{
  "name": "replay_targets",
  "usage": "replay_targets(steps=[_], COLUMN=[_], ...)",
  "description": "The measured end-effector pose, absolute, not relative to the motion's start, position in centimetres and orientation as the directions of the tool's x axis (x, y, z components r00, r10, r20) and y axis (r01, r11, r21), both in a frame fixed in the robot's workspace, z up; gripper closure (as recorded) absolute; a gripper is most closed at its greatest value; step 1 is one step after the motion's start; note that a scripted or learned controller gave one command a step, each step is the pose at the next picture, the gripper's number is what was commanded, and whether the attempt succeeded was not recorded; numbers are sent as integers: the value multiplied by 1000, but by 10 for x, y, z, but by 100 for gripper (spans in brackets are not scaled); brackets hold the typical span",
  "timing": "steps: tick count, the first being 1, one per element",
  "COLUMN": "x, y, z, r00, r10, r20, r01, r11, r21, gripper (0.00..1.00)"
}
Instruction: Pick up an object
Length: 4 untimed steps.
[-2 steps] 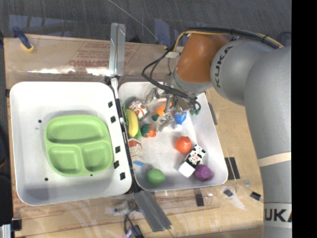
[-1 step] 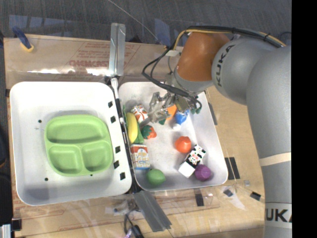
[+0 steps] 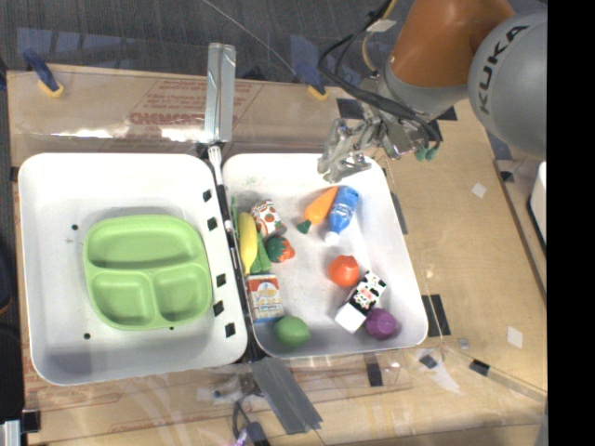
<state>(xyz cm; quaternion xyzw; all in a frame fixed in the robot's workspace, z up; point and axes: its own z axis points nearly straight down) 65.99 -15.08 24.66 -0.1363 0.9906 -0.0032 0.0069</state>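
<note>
Two smooth white bins [image 3: 37,277] hold glossy plastic toys; metal gripper [image 3: 346,161] hovers, grip state unclear.

tray [image 3: 146,269] in left bin [image 3: 46,193] | toys in right bin [image 3: 395,240] | gripper [image 3: 346,159] over its far edge

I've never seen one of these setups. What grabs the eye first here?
Probably the big grey arm with its orange band at the upper right, its gripper above the right bin's far edge. That bin is strewn with colourful toy food, such as a carrot and tomato. The left bin holds a green divided tray.
</note>
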Motion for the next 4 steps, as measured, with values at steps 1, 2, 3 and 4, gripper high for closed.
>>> replay_targets(steps=[1, 2, 3, 4], x=[658, 656, 658, 659], y=[-150, -126, -126, -116], z=[240, 90, 104, 253], r00=[-963, -894, -893, -879], r10=[-271, -448, -451, -477], r20=[-4, 2, -4, -12], r01=[-271, -448, -451, -477], r11=[963, 894, 893, 879], r21=[-3, 3, -1, -10], gripper=[0, 0, 100, 100])
